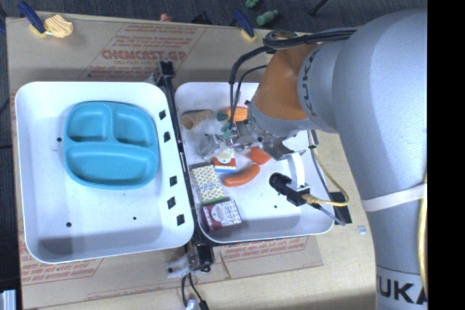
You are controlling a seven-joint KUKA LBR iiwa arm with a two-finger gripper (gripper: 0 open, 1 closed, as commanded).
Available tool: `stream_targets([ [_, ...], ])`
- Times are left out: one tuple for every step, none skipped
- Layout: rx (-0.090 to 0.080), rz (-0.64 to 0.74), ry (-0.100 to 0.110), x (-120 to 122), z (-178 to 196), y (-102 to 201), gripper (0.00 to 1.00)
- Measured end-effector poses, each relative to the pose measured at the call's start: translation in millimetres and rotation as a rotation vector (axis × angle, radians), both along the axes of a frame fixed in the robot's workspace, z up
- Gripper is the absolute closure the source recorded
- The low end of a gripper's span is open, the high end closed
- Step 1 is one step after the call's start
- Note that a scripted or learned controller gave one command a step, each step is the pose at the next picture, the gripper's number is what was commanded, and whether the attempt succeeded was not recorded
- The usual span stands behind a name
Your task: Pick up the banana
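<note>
The arm (363,76), grey w/ orange band, comes in from the right and bends down over the right bin (320,221). Counter (145,47) is covered w/ printed cardboard and carries both white bins side by side. Left bin (43,214) has a blue divided tray (112,143) in its upper half. Right bin is cluttered: a patterned packet (208,183) and a dark red box (222,215) near its left wall, an orange sausage-shaped item (241,176) mid-bin, a small carton (224,157) just above it, a tan piece (196,117) at upper left. Tool (234,133) sits low in the clutter, near the carton; can't tell if it's wide or narrow, wrist blocks it. Banana: can't pick it out for sure among the right-bin items. A yellow-blue clamp (51,25) sits at the counter's far left corner.
</note>
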State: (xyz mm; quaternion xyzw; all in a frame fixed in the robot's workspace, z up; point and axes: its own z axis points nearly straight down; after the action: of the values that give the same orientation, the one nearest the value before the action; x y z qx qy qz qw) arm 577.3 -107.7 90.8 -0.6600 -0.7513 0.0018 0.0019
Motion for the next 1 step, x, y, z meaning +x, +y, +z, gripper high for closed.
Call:
stream_targets([
  [-0.001, 0.003, 0.002, 0.3, 10.1, -0.3, 1.00],
])
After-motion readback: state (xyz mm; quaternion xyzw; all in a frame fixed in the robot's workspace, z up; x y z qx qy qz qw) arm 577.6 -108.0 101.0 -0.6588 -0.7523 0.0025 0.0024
